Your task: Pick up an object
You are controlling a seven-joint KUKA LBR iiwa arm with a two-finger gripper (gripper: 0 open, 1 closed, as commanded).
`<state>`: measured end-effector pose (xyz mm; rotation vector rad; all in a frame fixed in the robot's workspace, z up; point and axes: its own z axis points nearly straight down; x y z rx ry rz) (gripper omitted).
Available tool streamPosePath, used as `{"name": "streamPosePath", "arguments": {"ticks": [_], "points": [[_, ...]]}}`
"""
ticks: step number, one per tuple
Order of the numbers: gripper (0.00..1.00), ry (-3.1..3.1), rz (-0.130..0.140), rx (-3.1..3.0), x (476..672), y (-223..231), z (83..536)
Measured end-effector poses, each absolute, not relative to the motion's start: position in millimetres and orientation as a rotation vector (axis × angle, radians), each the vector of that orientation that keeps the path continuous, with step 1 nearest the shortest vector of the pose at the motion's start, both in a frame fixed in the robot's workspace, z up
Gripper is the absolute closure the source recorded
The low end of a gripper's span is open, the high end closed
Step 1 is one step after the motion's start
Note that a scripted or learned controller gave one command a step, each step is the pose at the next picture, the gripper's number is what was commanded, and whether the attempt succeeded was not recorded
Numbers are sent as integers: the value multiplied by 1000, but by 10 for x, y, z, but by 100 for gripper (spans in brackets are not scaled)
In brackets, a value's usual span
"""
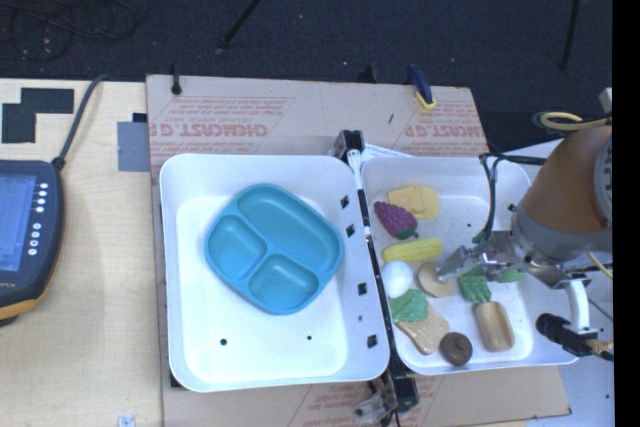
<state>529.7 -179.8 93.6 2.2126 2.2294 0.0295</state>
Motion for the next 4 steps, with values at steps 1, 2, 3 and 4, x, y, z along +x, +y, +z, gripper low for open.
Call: {"name": "streamPosePath", "arguments": {"ticks": [1,2,3,4], "points": [[0,2207,15,2215,5003,-1658,936],[0,2221,0,2221,5243,-2011,885],[0,2220,1,2217,5018,-1308,891],[0,2218,2,2217,5472,-1114,898]]}}
